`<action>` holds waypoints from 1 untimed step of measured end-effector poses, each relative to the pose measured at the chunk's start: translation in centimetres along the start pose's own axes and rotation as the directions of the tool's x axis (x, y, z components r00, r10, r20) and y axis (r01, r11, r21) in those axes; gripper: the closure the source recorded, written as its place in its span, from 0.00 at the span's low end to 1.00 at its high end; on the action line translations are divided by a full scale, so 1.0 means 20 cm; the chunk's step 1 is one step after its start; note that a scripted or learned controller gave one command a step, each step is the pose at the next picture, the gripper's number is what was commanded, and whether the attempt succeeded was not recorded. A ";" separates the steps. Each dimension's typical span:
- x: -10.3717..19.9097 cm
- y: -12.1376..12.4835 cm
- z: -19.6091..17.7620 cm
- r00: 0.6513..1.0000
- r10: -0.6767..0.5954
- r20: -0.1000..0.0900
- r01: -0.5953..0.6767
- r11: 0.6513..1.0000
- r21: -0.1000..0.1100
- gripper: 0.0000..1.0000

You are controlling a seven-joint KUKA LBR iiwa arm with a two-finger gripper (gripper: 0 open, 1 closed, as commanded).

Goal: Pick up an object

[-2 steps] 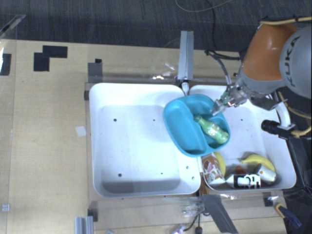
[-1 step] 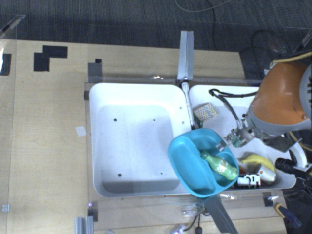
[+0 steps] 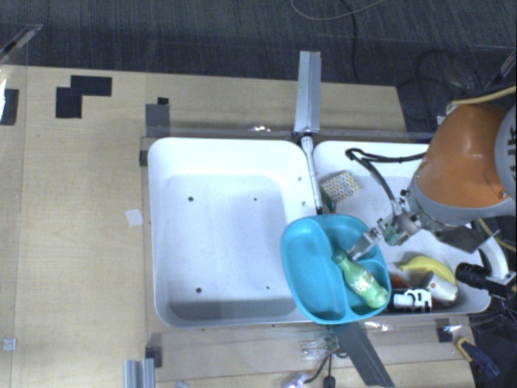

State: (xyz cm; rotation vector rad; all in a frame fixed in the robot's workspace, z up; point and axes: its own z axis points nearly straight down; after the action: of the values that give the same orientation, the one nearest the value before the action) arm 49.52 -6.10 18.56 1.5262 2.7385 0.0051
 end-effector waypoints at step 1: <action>-0.30 -0.22 0.15 0.966 0.260 0.000 -0.260 0.966 0.001 0.00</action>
State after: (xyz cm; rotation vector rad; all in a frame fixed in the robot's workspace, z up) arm 48.86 -13.54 15.47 1.8730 2.5154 0.0048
